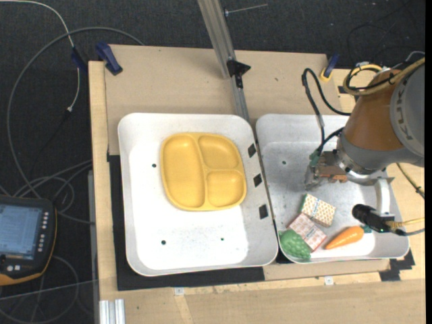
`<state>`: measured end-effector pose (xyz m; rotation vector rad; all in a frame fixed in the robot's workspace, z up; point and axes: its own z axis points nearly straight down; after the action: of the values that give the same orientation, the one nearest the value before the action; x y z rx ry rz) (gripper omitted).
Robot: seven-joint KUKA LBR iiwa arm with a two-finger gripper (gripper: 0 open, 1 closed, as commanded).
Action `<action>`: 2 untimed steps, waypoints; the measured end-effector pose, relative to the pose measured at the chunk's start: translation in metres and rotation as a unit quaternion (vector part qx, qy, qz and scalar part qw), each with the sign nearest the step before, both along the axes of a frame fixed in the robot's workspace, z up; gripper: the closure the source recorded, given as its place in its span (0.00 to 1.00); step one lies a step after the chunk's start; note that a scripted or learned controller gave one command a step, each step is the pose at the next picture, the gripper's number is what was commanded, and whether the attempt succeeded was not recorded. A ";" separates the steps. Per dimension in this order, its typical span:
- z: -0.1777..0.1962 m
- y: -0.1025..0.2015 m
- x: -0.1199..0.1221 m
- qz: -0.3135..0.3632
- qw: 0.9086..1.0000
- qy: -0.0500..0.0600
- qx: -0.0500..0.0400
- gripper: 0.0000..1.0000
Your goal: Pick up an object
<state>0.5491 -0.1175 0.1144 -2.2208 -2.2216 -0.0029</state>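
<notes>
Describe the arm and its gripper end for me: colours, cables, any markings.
The arm is a rounded grey body with a wide orange band above the wrist and part of dark lettering on the grey shell at the right edge. Black and yellow cables loop along its upper side. The gripper is a small dark metal block with brownish and green bits.

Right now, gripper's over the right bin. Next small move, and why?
Probably ease the gripper toward the patterned box and descend; the box sits just below it in view, with the carrot and green item crowded further along.
</notes>
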 end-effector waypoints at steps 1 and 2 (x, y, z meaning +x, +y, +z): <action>0.058 0.006 -0.006 0.001 1.000 -0.003 -0.001 1.00; 0.103 0.008 -0.010 0.001 1.000 -0.003 -0.001 1.00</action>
<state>0.5388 -0.1099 0.2177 -2.2233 -2.2268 -0.0061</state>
